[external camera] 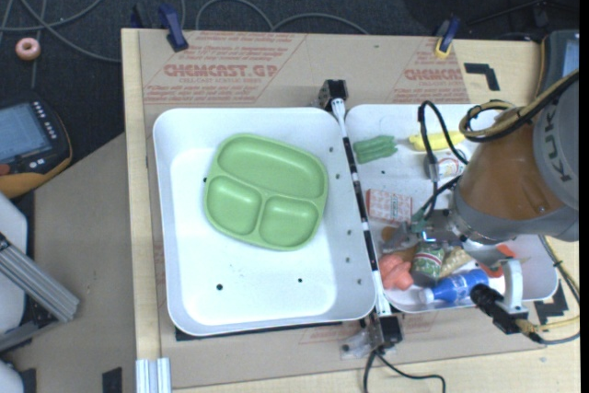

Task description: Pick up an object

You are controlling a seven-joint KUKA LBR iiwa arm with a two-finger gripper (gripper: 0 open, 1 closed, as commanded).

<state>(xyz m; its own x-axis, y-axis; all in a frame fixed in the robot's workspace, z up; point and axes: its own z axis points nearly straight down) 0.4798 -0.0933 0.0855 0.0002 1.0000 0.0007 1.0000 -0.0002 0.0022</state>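
Observation:
The right bin (pixel 405 117) holds several small objects. A green item (pixel 375 148) and a yellow item (pixel 438 140) lie near its far wall. A red-and-white packet (pixel 388 204) sits in the middle left. At the near end an orange-red piece (pixel 396 270), a round dark-and-green can (pixel 428 268) and a blue bottle (pixel 457 288) are crowded together. My gripper (pixel 429 240) hangs low over this near cluster, just above the can, with the arm's orange band (pixel 497 170) behind it. The arm covers the bin's right half.
The left bin (pixel 184 225) holds a light green divided plate (pixel 267 190) in its far half. A black divider strip (pixel 354 189) runs between the bins. Cables (pixel 431 120) loop from the wrist over the right bin. Blue clamps (pixel 171 25) grip the bench's far edge.

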